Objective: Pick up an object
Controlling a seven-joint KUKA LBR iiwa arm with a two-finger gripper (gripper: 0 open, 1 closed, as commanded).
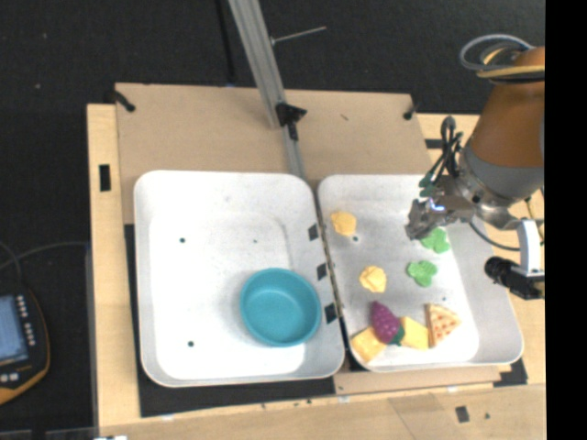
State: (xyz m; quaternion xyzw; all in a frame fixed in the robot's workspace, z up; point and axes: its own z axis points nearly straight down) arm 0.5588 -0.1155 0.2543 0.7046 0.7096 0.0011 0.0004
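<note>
I can't read any text, label or number here; the handheld screen at far left is too blurred.

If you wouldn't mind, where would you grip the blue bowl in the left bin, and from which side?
I would take the blue bowl by its rim, coming straight down from above. It sits upright and open, so one jaw could go inside and one outside the thin wall. The side toward the bare floor of the left bin looks safest, away from the bin's wall.
</note>
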